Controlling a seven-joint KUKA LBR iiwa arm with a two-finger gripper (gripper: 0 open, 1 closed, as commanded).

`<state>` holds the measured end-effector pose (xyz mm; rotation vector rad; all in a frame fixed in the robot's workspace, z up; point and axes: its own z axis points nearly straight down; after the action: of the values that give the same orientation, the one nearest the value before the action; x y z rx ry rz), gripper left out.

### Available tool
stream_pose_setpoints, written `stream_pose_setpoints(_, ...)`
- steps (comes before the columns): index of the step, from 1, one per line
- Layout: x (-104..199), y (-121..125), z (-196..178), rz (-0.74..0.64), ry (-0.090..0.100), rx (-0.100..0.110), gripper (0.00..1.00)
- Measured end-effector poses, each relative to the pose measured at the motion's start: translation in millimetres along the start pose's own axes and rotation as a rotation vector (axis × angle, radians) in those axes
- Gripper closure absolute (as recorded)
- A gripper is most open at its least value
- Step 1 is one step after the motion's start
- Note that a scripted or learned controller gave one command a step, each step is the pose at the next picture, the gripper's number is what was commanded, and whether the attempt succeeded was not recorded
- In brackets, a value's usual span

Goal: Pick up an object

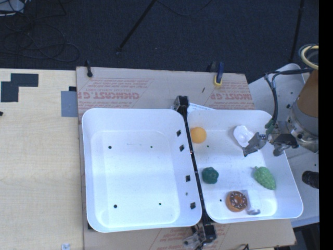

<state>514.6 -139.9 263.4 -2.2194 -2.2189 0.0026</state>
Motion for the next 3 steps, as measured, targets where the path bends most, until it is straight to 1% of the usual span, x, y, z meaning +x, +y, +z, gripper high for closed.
stream_pose_setpoints(1,-67,-23,95,0.006,0.000,0.009,0.00)
stream_pose_setpoints(2,-65,-19,80,0.005,0.000,0.001,1.00)
stream_pose_setpoints(3,-65,-38,-154,-0.001,-0.008,-0.020,1.00)
